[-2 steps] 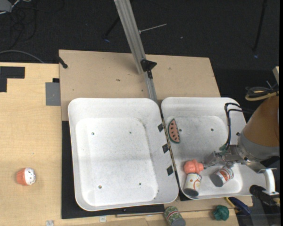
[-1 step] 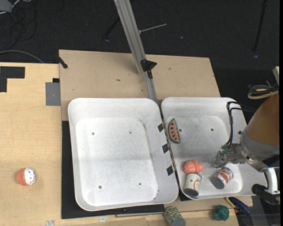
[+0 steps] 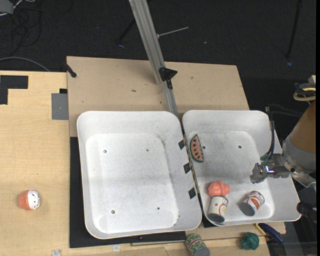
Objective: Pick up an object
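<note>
An orange and white ball (image 3: 29, 200) lies on the wooden bench, well to the left of the left bin (image 3: 96, 122). The right bin (image 3: 229, 119) touches the left bin along their shared edge. Inside the right bin, a watermelon slice (image 3: 196, 148) leans near that shared edge. Nearer the front wall sit an orange lump (image 3: 218, 188) touching a white cup (image 3: 217, 207) lying on its side, then a small can (image 3: 252, 202). The gripper (image 3: 262, 171) hangs above the can, just inside the right wall; whether it is released or clenched, I cannot tell. A green thing (image 3: 249, 241) lies just outside the front wall.
</note>
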`<state>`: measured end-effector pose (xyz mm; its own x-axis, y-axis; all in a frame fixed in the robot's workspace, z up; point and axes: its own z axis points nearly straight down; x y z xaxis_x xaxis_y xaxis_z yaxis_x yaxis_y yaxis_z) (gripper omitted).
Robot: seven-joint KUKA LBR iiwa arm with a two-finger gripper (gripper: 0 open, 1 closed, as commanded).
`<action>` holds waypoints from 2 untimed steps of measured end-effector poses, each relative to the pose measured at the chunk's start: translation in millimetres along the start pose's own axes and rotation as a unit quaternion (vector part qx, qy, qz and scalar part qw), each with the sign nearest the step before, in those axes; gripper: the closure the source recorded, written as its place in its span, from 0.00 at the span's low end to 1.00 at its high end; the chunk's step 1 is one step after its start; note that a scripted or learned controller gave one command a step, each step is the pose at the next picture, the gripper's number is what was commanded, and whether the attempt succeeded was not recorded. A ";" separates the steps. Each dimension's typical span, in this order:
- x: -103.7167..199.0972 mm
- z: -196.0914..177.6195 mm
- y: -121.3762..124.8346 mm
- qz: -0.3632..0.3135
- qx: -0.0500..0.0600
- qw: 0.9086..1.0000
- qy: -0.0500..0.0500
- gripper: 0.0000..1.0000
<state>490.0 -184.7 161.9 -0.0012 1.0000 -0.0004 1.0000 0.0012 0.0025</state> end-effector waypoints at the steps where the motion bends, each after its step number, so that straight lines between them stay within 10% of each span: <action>1: 4.1 -61.8 0.8 0.000 -0.001 1.000 0.000 1.00; 2: 3.1 -114.3 1.9 0.000 0.000 1.000 0.000 1.00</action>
<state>491.6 -181.5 276.2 -0.0016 1.0000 -0.0014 1.0000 0.0016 0.0033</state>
